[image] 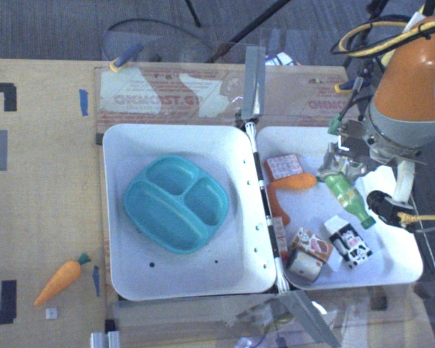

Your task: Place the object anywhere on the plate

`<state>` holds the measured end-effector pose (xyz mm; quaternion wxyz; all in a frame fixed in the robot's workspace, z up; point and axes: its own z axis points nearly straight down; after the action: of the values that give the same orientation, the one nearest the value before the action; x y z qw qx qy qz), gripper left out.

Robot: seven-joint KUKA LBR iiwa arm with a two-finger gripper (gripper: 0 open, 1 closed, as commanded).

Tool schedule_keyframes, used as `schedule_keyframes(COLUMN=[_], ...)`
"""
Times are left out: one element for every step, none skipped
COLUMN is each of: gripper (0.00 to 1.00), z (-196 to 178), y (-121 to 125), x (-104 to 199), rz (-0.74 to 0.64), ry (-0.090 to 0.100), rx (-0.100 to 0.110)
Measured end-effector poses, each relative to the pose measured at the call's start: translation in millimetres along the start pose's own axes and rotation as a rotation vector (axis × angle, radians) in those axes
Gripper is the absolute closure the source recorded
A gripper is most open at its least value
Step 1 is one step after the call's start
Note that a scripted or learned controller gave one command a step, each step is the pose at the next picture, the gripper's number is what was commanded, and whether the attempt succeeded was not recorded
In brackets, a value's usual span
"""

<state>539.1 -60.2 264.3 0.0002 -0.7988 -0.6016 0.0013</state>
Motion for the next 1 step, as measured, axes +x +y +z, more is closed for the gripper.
schedule_keyframes(gripper=[1.00], z=[80.3], y=[1.8], x=[87.8], rz=[0.048], ry=[0.002], rx=[0.001])
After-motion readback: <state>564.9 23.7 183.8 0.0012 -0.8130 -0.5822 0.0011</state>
